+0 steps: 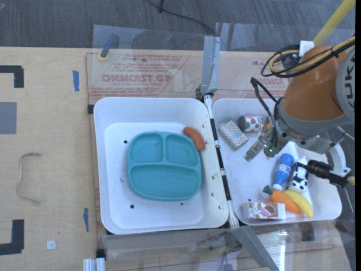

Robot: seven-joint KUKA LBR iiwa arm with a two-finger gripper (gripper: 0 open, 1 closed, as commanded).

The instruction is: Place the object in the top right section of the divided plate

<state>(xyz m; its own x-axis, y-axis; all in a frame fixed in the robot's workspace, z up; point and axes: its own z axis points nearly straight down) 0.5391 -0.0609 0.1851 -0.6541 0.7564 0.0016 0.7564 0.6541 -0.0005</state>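
Located the likely task piece, a small orange sausage (194, 138), in the left bin (110, 168), lying aslant against the upper right rim of the teal divided plate (163, 180); could not settle whether on the rim or just outside it, but judged not properly down in the top right section (181, 149). Located the claw (260, 146) well apart from it, over the right bin (243, 176), low between a grey patterned box (233, 134) and a blue bottle (282, 171), with a small printed pack (251, 123) just above in the frame. Could not tell how far open the claw stands; saw nothing gripped in it. Recorded the arm (313, 89) entering from the upper right of the frame, orange band bulking over the right bin, wrist pitched down and toward the frame's left. Judged the step in hand as unfinished: piece to be taken and set down. Recommend crossing the divider between the bins high enough to clear it, coming down square over the sausage, closing across its narrow width rather than along its length, and keeping off the plate rim so as not to shove the plate. Recommend releasing low over the middle of the top right section, since a rounded piece will likely roll if dropped. Advise checking the grip before lifting away.
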